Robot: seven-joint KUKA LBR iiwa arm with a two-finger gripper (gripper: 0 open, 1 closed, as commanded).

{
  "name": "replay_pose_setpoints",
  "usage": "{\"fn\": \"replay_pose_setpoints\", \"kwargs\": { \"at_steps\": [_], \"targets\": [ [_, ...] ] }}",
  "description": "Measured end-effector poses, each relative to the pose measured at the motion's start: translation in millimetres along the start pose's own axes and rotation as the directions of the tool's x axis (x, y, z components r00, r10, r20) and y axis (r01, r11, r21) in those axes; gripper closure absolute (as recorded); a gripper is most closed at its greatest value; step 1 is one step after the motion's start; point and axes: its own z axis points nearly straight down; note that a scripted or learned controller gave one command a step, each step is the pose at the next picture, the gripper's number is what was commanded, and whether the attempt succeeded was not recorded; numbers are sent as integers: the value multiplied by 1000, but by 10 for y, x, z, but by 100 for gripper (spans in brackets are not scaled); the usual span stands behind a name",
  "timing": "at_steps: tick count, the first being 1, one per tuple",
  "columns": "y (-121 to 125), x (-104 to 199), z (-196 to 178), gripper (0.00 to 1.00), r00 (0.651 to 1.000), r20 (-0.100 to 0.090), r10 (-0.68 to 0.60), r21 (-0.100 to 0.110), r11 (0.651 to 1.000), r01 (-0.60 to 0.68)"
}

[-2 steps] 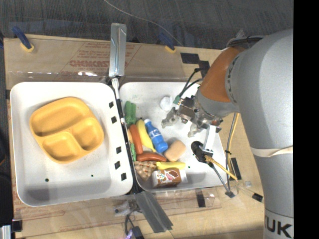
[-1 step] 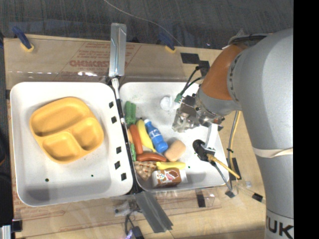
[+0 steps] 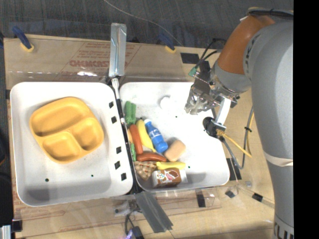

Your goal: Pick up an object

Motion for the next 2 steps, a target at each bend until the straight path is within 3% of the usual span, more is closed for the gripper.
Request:
{"fn": "replay_pose_setpoints", "kwargs": {
  "at_steps": [1, 2],
  "targets": [
    [-897, -175, -351, 100, 996, 1, -88, 2, 996, 88],
    [-595, -596, -495, 100, 1000, 2, -5, 2, 1000, 5]
  ]
}}
